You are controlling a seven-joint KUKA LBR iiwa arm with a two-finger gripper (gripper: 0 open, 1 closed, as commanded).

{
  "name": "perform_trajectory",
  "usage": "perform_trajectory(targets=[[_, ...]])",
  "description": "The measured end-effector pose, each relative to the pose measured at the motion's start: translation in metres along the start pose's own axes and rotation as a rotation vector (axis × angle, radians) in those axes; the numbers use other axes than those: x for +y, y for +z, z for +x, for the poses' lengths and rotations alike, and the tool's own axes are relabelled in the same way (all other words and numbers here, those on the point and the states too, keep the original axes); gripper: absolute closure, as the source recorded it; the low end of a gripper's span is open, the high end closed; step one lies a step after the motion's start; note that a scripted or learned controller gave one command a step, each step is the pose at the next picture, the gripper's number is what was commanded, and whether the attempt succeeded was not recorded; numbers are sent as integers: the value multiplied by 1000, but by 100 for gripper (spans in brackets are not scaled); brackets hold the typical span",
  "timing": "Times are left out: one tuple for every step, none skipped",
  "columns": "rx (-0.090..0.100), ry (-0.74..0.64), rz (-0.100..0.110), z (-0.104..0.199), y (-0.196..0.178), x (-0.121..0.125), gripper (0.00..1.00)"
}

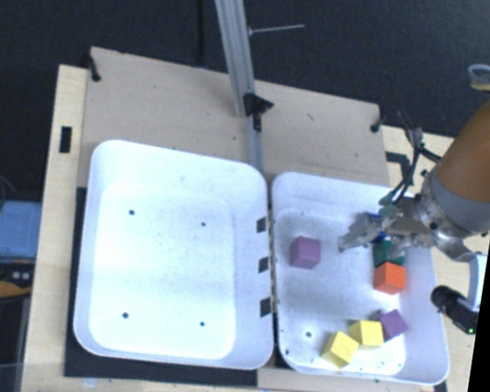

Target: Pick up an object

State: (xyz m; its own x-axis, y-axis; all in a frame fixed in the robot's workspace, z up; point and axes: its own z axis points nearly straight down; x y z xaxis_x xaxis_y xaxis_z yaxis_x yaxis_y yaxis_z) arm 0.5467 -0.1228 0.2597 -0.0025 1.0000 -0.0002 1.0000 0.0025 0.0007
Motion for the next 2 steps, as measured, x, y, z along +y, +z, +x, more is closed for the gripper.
perform_trajectory(targets=[[0,3,-1,0,0,0,0],[0,3,6,4,62,-4,0]])
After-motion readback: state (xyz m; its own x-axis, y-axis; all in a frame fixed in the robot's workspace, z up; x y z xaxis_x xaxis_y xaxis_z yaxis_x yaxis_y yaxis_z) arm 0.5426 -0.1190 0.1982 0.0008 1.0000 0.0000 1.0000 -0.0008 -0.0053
